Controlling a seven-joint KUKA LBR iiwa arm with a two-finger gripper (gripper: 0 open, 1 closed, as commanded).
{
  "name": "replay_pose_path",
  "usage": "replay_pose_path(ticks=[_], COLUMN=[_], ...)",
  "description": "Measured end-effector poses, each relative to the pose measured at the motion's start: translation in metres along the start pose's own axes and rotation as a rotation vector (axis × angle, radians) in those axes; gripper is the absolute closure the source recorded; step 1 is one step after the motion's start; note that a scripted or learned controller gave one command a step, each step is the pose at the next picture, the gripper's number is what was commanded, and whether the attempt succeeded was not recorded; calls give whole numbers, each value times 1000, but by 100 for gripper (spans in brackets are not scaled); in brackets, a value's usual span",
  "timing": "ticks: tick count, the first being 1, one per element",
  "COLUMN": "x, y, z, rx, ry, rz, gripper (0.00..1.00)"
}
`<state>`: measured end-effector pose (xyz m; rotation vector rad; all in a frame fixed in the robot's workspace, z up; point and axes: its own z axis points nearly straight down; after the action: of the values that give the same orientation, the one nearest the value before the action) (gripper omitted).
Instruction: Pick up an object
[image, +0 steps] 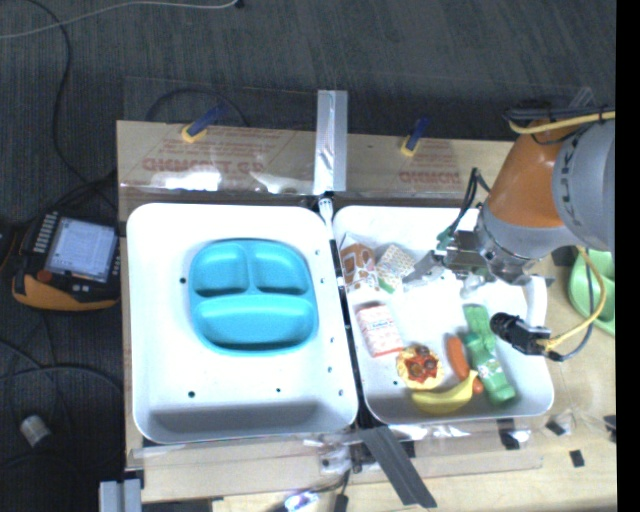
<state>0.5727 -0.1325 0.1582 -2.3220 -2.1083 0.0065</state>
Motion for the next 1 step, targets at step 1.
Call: replay_pose_path(ticks=[1], x=[-74], y=[-1], z=[-42], rx=[-3], ry=[-2], rz=[-9], gripper=[0])
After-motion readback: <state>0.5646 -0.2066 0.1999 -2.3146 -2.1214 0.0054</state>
